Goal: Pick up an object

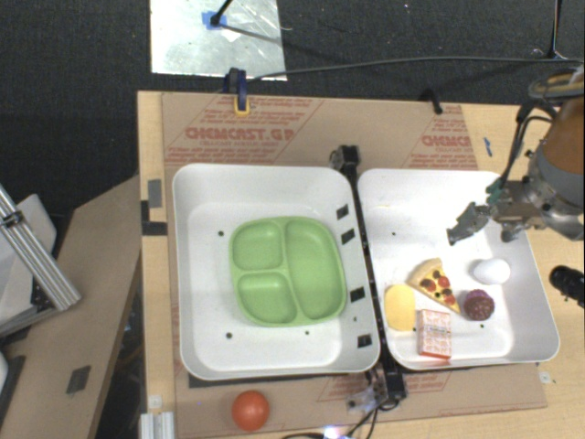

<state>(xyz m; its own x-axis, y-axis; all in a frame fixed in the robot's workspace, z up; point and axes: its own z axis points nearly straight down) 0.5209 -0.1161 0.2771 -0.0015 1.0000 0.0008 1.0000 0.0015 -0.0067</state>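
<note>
Brown cardboard printed with red lettering covers the bench (pixel 302 122), and two white bins sit on it side by side. From where I stand, the right bin (pixel 402 199) holds a pizza slice toy (pixel 433 283), a white egg (pixel 490 271), a dark red ball (pixel 478 305), a yellow piece (pixel 399 307) and a small red-and-white packet (pixel 434 334). Above that bin hangs the gripper (pixel 486 219), its fingers spread and pinching nothing. A green divided plate (pixel 287 270) lies in the left bin (pixel 196 245); an orange ball (pixel 249 410) rests outside.

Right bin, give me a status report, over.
Gripper above the right bin, nothing between its fingers. White egg, pizza slice, purple ball lying below it. Nothing blocking the way down.
</note>
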